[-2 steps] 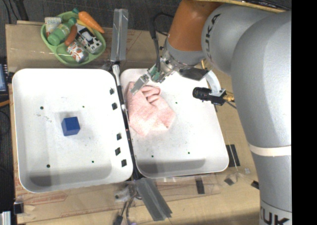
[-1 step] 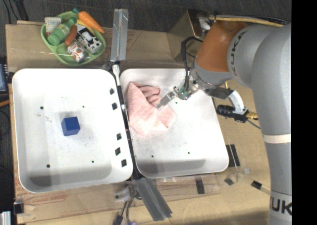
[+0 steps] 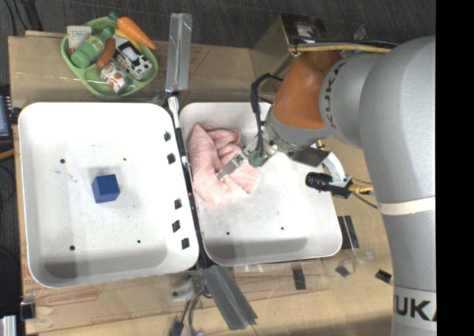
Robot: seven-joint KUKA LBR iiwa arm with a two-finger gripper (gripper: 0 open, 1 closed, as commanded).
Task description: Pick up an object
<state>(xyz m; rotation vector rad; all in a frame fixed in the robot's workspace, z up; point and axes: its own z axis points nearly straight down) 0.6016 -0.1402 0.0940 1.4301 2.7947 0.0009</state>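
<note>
Bench carries 2 white bins: left bin (image 3: 44, 179) holds 1 blue cube (image 3: 106, 188), while the gripper (image 3: 238, 164) sits low on the pink cloth (image 3: 211, 160) in the right bin (image 3: 296, 223), apparently positioned for grasping, finger state indeterminable.

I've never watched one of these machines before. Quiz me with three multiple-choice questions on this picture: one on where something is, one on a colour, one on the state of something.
1. Where does the blue cube lie?
A. in the left bin
B. in the right bin
C. in the green bowl

2. What colour is the cloth?
A. yellow
B. pink
C. black

3. How does the cloth lie?
A. spread flat
B. hung over the bin's wall
C. bunched in a heap

Answers:
1. A: the cube sits alone on the left bin floor.
2. B: it is pale pink against the white right bin.
3. C: it is crumpled in folds, with the gripper at its edge.
</note>
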